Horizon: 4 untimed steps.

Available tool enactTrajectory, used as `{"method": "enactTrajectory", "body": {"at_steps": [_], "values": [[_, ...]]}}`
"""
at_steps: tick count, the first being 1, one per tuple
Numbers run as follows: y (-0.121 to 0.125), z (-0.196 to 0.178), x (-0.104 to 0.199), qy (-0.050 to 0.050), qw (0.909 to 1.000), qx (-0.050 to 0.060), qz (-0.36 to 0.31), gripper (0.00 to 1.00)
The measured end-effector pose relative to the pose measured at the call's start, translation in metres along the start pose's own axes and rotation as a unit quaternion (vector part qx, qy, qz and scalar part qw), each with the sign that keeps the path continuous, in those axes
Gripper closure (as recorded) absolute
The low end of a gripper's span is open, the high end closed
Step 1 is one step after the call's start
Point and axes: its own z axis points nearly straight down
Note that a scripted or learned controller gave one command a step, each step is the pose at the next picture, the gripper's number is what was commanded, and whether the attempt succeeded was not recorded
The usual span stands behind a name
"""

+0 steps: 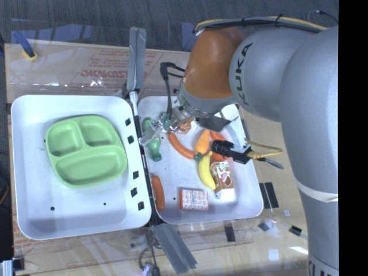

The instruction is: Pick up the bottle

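The bottle (152, 139) is small, with green ends and a pale body. It lies along the left wall of the right bin (247, 203), near the divider between the bins. My gripper (165, 122) hangs below the orange wrist band, at the bottle's upper end and slightly to its right. The gripper's tip is close to or touching the bottle, and the bulky wrist hides part of that spot.
In the right bin lie an orange hot dog (181, 146), a carrot (202, 141), a banana (206, 172), a small carton (222, 177), a patterned box (194, 199) and a sausage (158, 192). A green divided plate (86, 149) sits in the left bin (29, 211).
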Motion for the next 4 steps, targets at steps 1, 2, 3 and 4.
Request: {"method": "enactTrajectory", "body": {"at_steps": [1, 2, 3, 4], "values": [[0.0, 0.0, -0.001, 0.0, 1.0, 0.0, 0.001, 0.0], [-0.004, 0.001, 0.013, 0.001, 0.9999, 0.001, -0.017, 0.0], [-0.004, 0.001, 0.014, 0.001, 0.9999, 0.001, -0.017, 0.0], [-0.004, -0.008, 0.014, 0.001, 0.9998, 0.003, -0.019, 1.0]]}}
